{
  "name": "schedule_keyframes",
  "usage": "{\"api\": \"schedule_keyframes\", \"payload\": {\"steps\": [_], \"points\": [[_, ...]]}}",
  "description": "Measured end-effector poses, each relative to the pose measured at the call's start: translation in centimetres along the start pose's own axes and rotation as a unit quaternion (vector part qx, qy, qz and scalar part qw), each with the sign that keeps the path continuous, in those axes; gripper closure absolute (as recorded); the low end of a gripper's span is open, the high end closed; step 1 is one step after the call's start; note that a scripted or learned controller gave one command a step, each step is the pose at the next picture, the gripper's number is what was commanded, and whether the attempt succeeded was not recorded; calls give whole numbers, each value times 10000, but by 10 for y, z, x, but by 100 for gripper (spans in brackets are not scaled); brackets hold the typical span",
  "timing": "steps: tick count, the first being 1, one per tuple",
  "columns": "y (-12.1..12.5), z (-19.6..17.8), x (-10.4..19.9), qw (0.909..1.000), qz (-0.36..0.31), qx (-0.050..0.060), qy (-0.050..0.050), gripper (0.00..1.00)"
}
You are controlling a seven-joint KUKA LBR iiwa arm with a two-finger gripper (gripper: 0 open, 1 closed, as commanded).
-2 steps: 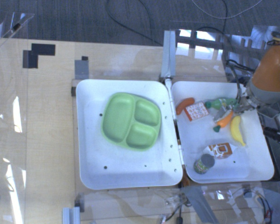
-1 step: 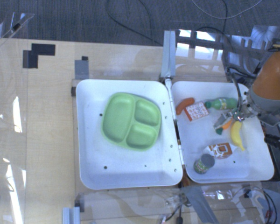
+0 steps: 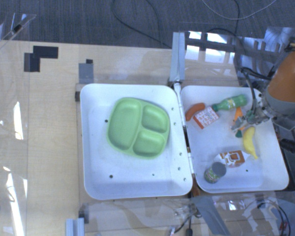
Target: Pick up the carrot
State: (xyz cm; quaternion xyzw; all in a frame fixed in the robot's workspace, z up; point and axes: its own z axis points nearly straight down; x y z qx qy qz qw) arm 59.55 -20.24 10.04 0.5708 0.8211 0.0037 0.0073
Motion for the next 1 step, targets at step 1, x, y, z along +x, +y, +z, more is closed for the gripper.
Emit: {"api": "schedule_keyframes", "payload": {"steps": [1], "points": [[21,-108,64,9960,894,37,16,100]]}}
